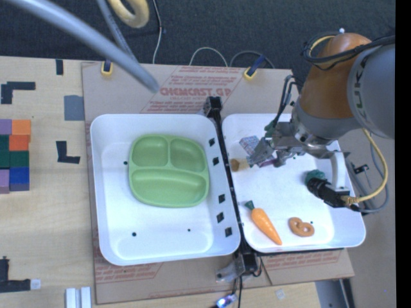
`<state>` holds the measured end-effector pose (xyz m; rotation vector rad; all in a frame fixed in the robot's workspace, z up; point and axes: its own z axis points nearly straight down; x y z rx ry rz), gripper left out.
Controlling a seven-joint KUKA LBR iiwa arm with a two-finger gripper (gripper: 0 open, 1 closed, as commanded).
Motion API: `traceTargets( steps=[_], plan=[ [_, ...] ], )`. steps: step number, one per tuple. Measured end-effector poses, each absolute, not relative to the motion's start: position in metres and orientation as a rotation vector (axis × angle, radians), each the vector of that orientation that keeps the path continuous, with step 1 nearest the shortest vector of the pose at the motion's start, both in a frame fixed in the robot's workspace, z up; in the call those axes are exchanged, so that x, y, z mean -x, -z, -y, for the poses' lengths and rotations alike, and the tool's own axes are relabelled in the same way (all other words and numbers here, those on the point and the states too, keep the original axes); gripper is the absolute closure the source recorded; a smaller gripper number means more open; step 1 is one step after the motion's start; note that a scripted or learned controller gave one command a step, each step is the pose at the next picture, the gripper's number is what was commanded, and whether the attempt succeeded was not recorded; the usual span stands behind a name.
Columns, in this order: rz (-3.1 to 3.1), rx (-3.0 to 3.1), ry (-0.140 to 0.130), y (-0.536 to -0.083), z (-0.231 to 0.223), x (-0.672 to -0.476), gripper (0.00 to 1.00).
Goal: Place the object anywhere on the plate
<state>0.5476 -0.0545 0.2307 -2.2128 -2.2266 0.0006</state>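
A green divided plate point(169, 171) lies in the left bin point(112, 236). The right bin point(340, 236) holds an orange toy carrot point(265, 225) with a green top near the front and a brown pretzel point(300, 227) to its right. A small tan piece point(235, 165) lies by the divider between the bins. My gripper point(262, 153) hangs low over the back left part of the right bin, just right of the tan piece. A small greyish thing point(248, 144) shows right at its tip; I cannot make out whether it is held.
A black divider point(220, 172) with clips runs between the two bins. A small green thing point(314, 174) sits at the right bin's right side under the wrist. Coloured blocks point(15, 156) stand on the bench at far left.
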Motion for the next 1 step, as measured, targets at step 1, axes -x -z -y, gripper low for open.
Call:
traceTargets(
  steps=[1],
  plan=[
    [2.226, 2.212, -0.001, -0.227, 0.0065, -0.5349, 1.0]
  ],
)
